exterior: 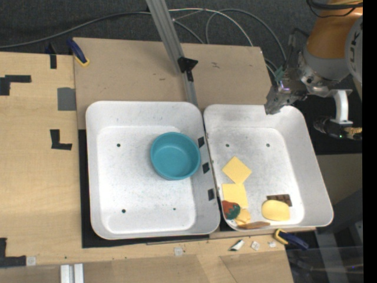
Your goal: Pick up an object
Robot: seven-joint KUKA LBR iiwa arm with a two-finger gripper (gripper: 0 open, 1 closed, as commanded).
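The right bin [294,158] holds two flat yellow squares [237,170] [234,194], a rounded yellow piece [275,210], a dark brown block [280,199] and a small red and green item [231,209] near its front edge. A blue bowl [174,155] sits in the left bin [112,158]. My gripper [275,104] hangs at the right bin's far right corner, well away from every object. Nothing shows between its fingers.
A slanted metal pole [171,37] rises behind the bins. Cables [235,22] run across the dark floor at the back. Small clips lie on the bench [35,158] near the front edge [253,244]. Black tape marks sit on the bench at left.
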